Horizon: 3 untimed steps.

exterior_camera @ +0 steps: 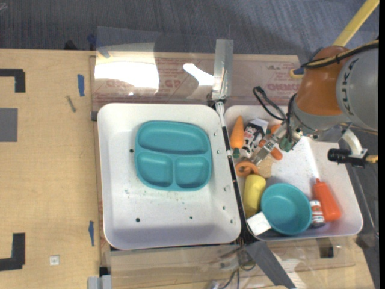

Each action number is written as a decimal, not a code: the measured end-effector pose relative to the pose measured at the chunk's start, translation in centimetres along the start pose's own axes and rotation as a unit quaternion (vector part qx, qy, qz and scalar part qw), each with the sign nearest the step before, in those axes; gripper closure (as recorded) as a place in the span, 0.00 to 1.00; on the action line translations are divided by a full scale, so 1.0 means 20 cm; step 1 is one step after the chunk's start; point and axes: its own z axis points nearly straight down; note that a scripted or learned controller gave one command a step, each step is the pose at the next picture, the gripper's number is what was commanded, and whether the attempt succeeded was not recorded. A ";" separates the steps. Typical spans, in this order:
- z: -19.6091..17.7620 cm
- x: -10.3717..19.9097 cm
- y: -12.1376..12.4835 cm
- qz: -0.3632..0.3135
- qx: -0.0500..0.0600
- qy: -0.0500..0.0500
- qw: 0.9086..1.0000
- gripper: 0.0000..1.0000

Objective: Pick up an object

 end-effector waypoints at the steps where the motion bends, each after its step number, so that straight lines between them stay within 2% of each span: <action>1: -0.01 0.13 -0.09 0.039 -0.001 -0.004 0.999 0.00; 2: -0.01 0.20 -0.15 0.126 -0.002 -0.005 0.992 0.00; 3: 0.00 0.15 -0.09 0.155 0.002 -0.001 0.988 0.00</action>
